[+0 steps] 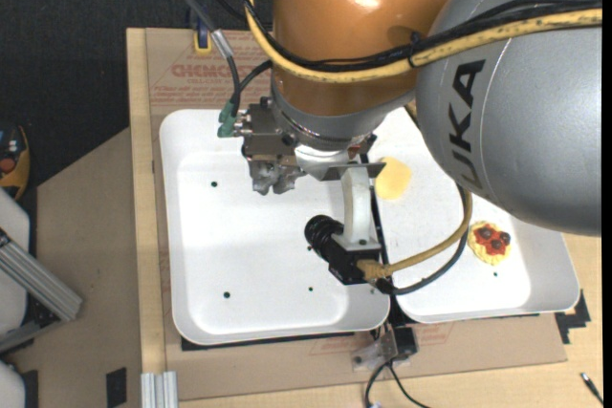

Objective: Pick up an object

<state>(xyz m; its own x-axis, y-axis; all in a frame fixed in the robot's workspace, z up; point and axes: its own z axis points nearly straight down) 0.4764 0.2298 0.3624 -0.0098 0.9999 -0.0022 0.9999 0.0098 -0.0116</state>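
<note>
While the grey two-finger gripper [272, 179], finger state indeterminable, hangs over the left white bin [196, 234], the round pale-yellow disc [393, 179] lies to its right, apart

Arm's orange band [354, 5] hangs over left bin [206, 244]. Gripper [274, 179] low above its floor. Right bin [535, 291]: yellow disc [394, 179], orange-red piece [490, 243].

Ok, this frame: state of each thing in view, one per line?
Hand: low over the left bin, fingers hidden from this angle.
Left bin: flat on bench.
Right bin: flat, beside the left one.
Yellow disc: lying in right bin.
Pizza toy: lying in right bin.
</note>
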